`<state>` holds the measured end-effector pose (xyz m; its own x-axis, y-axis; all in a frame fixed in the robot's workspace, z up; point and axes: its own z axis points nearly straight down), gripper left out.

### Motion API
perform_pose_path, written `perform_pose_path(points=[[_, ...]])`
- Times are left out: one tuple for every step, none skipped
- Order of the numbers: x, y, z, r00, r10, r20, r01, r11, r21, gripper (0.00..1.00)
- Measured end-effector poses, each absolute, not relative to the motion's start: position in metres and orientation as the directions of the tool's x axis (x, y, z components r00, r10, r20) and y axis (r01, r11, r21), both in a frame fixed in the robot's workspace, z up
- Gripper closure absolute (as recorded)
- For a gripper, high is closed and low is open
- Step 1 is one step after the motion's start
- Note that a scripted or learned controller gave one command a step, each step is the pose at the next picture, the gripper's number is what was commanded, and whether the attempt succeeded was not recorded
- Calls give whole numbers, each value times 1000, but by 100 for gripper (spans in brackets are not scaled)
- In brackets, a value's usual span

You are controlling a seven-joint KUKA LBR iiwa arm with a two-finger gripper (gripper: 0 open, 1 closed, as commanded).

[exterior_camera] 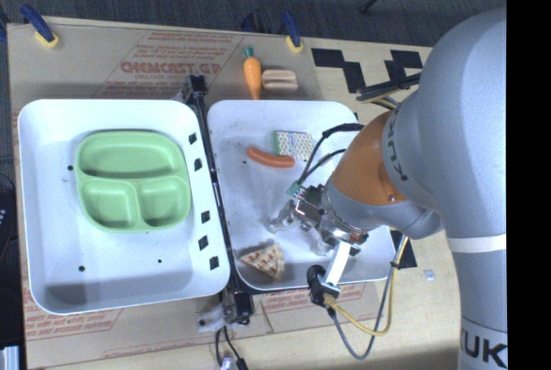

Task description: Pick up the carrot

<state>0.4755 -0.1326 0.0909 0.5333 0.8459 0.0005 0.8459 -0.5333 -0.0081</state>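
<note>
- Carrot (251, 76): one, outside the bins, just past right bin (225, 188) far rim, beside one bun (279, 81).
- Inside that bin: one sausage (270, 157), one packet (294, 142), one sandwich wedge (263, 260).
- Gripper (288, 218): low in that bin, spread impossible to tell.

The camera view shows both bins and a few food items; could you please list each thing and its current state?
carrot: lying on the bench behind the right bin, outside it.
bun: on the bench beside the carrot.
sausage: lying flat in the right bin.
sandwich slice: at the right bin's near edge.
green tray: flat in the left bin.
gripper: low over the right bin, far from the carrot.
</note>
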Motion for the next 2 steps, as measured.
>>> perform_pose_path(points=[[476, -189, 92, 145, 989, 1, 989, -145, -2, 0], [535, -198, 92, 80, 997, 2, 997, -80, -3, 0]])
